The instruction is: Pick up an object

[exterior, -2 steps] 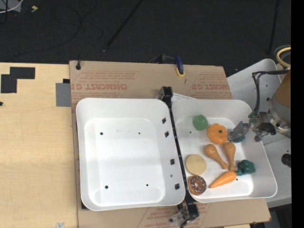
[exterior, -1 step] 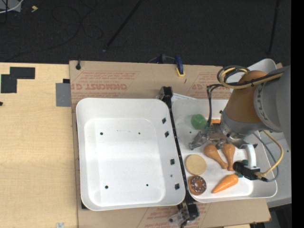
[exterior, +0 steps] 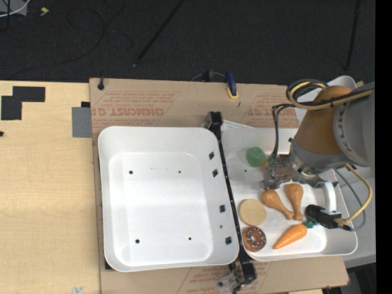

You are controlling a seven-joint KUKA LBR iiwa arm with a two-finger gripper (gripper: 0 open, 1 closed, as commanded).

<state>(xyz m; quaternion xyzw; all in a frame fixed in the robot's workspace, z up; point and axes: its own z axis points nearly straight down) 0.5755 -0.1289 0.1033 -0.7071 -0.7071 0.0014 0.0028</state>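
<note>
The right bin [exterior: 343, 245] holds several toy foods: a green ball [exterior: 255, 157], two chicken drumsticks [exterior: 277, 203] [exterior: 296, 198], a tan round biscuit [exterior: 252, 212], a chocolate doughnut with sprinkles [exterior: 254, 238] and an orange carrot [exterior: 290, 236]. My gripper [exterior: 274, 175] hangs low inside this bin, just above the drumsticks and right of the green ball. Nothing shows between its fingers. The arm's orange band and grey wrist rise behind it on the right.
The left bin [exterior: 110, 195] lies beside the right one, parted by a black clamp strip [exterior: 222, 182]. Both rest on a cardboard sheet [exterior: 153, 103] on the wooden bench. Cables [exterior: 306, 90] loop above the arm.
</note>
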